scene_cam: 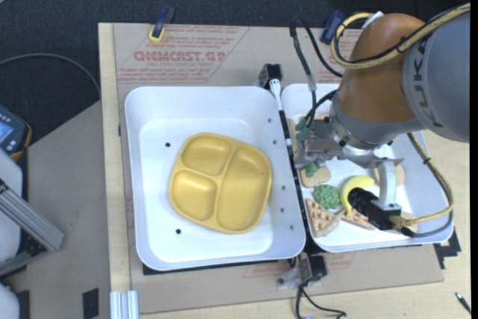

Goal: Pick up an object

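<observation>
Arm (388, 78) low over right bin (429, 194); gripper (308, 149) at bin's left edge above cookie (316, 175), broccoli (326, 196), pizza slice (322, 218). Jaw state: cannot tell. Yellow divided plate (221, 181) in left bin (149, 123).

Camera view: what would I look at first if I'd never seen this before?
Probably the big arm, grey with an orange band, leaning in from the right over the right bin. Next, the yellow tray with three sections, lying alone in the left bin. Then the little toy foods crowded by the right bin's left side, below the arm.
</observation>
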`<act>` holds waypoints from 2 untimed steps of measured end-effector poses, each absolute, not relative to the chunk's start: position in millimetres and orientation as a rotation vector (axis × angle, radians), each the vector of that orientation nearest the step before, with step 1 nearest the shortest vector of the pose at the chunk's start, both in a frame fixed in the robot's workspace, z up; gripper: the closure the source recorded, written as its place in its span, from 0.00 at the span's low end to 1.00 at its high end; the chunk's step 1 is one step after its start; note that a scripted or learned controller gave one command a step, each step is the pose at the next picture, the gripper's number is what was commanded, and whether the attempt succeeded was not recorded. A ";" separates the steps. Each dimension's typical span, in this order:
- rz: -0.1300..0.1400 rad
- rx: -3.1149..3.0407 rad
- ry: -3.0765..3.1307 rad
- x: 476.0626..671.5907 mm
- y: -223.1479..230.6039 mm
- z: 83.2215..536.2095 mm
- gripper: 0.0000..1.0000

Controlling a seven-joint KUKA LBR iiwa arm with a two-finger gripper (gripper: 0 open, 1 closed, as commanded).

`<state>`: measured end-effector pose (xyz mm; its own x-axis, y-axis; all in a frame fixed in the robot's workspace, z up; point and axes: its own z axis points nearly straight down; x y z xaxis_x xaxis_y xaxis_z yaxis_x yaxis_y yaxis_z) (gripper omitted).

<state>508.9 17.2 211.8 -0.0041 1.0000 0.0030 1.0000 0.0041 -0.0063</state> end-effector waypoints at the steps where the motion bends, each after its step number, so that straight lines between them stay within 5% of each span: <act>1: 0.004 -2.215 -2.220 473.1 40.4 217.8 1.00; 2: -0.002 -2.221 -2.223 477.8 43.0 227.1 1.00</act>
